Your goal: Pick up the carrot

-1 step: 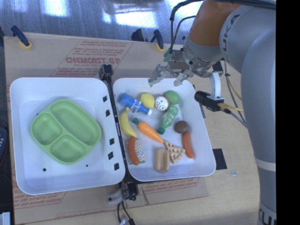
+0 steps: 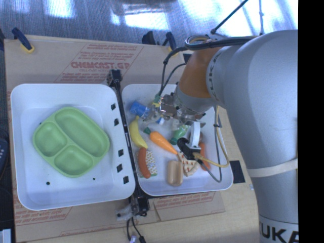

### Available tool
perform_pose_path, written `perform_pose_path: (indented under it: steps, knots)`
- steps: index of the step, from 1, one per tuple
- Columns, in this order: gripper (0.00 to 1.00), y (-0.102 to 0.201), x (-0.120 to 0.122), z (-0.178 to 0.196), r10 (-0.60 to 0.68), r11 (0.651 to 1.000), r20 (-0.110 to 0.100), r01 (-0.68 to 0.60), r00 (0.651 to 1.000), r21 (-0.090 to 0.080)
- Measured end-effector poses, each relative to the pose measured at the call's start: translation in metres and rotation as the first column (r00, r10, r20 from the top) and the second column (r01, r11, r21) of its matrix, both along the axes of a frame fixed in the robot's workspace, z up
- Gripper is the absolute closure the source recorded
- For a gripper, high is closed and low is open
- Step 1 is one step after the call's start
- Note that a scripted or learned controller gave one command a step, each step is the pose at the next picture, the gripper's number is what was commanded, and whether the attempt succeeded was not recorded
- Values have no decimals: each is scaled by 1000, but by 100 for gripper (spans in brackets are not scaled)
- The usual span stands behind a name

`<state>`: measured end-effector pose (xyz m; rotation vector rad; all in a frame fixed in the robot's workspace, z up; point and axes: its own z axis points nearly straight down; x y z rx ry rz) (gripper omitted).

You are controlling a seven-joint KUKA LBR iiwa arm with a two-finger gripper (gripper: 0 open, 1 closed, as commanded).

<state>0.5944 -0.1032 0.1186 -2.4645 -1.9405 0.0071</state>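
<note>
Gripper [image 2: 167, 108] low over the right bin [image 2: 223, 178], centre of frame

Its grip state cannot be told. The carrot [image 2: 163, 142] lies free just below it, mid-bin, beside a banana [image 2: 135, 133]; a green divided plate [image 2: 71, 140] sits in the left bin [image 2: 20, 151].

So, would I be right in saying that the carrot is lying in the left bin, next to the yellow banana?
Not quite. The camera view shows the carrot lying in the right bin. The rest holds: it is next to the yellow banana.
</note>
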Motion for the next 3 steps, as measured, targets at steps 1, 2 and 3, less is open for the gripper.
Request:
perform_pose_path:
  steps: [1,2,3]
  knots:
    - [0,9,-31,-25,116,993,8,-116,993,-2]
    - [100,10,-31,-17,121,993,3,-121,993,-1]
    - [100,44,-27,97,-75,997,3,75,997,-1]
